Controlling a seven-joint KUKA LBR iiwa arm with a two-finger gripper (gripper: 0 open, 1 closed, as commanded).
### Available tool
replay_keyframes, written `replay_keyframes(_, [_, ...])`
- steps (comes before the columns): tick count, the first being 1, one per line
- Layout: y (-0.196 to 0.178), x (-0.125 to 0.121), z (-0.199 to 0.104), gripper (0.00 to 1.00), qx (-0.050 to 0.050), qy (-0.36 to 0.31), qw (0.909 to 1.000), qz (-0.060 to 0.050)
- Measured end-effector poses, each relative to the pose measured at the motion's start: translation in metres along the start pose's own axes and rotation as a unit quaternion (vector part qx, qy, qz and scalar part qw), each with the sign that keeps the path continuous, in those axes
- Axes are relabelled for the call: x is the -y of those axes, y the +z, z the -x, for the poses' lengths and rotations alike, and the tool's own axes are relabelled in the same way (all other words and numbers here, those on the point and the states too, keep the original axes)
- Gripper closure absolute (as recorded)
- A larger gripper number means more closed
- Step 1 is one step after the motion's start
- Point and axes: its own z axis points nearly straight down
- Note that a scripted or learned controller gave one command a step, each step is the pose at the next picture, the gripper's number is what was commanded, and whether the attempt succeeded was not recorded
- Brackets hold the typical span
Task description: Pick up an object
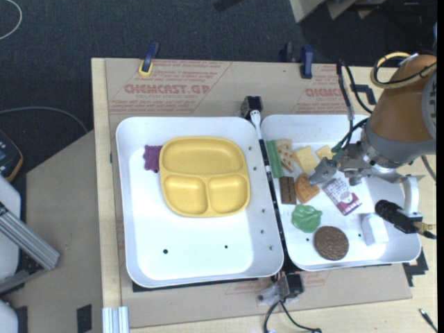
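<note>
Two shallow white bins side by side on the bench. Low over the middle of the right bin [305,125]: the gripper [326,173], at the end of the grey arm [402,113] with its orange band, reaching in from the right. Open or closed: cannot tell from this slant.

Just below and right of the gripper, lying tilted on the bin floor: a pink-and-white packet [343,195], close to the tool, contact unclear.

Around it in the same bin:
- just left of the gripper, an orange cracker-like piece [305,188], with a dark brown bar [287,190] beside it along the left wall;
- further back, a green striped block [272,157] and two pale yellow wedges [305,159];
- nearer the front, a green leafy piece [306,218] and a round brown cookie [331,243];
- toward the right front, a small white block [372,229].

In the left bin [194,252]: a yellow three-compartment plate [205,175] toward the back, with a purple item [151,157] touching its left edge.
</note>
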Motion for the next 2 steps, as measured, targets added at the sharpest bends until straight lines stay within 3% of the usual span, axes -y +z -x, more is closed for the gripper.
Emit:
replay_keyframes(1, [0.045, 0.004, 0.005, 0.0, 0.0, 0.0, 1.0, 0.0])
replay_keyframes(2, [0.058, 0.001, 0.006, 0.0, 0.0, 0.0, 1.0, 0.004])
